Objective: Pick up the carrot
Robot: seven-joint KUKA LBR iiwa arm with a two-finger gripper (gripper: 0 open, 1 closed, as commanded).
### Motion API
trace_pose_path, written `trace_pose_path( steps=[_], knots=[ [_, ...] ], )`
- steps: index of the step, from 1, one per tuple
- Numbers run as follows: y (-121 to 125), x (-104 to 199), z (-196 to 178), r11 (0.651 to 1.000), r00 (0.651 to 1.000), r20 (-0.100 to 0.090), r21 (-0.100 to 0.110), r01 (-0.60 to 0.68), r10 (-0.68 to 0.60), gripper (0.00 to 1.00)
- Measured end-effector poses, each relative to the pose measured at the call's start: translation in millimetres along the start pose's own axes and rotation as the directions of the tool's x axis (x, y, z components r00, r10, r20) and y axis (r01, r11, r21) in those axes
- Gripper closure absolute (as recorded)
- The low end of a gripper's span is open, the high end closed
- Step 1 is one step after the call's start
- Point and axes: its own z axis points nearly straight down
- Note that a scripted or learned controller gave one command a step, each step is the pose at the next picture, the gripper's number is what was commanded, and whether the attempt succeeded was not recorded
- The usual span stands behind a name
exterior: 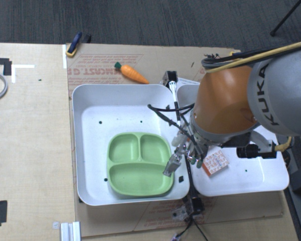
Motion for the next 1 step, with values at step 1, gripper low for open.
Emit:
trace_pose_path(
  steps=[1],
  knots=[
    [98.1, 46.6, 28.5, 0.994, 0.994, 0.0, 0.0, 0.112, -0.112, 0.0]
  ],
)
